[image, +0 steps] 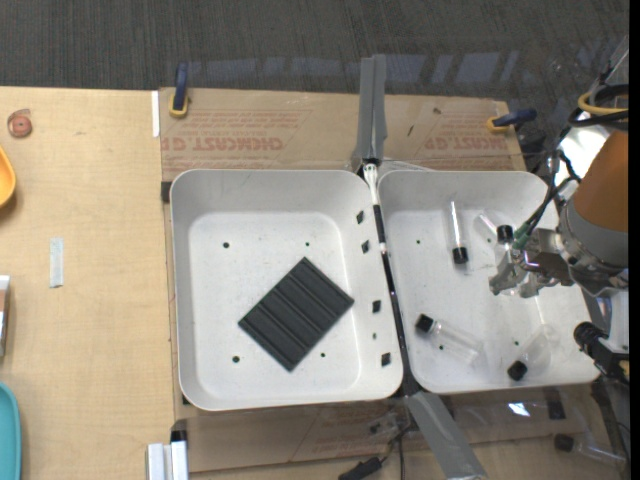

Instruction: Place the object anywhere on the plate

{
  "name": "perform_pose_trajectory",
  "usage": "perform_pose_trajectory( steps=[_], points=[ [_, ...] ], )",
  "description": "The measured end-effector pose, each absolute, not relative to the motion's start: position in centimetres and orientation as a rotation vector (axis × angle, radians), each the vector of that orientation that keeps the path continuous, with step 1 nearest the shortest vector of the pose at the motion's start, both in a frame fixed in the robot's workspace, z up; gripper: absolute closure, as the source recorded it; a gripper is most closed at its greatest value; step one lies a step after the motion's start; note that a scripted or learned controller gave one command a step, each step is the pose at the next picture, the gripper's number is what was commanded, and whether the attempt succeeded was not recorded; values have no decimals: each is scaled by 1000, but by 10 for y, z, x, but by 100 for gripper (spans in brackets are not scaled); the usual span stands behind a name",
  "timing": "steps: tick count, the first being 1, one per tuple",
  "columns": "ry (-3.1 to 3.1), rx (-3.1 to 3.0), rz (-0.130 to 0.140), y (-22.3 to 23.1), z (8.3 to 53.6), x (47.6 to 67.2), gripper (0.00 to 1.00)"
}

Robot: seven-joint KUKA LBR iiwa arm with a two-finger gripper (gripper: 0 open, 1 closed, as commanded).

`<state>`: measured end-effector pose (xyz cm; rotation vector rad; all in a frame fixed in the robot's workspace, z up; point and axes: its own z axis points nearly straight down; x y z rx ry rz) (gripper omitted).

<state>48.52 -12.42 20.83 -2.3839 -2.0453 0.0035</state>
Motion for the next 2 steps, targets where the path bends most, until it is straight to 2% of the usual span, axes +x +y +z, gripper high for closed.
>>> perform_pose_trajectory(
  steps=[1, 2],
  points=[
    [-2288, -2148, 7, -32, 190, 511, 100],
    [-2210, -2231, 8, 73, 190, 554, 100]
  ],
)
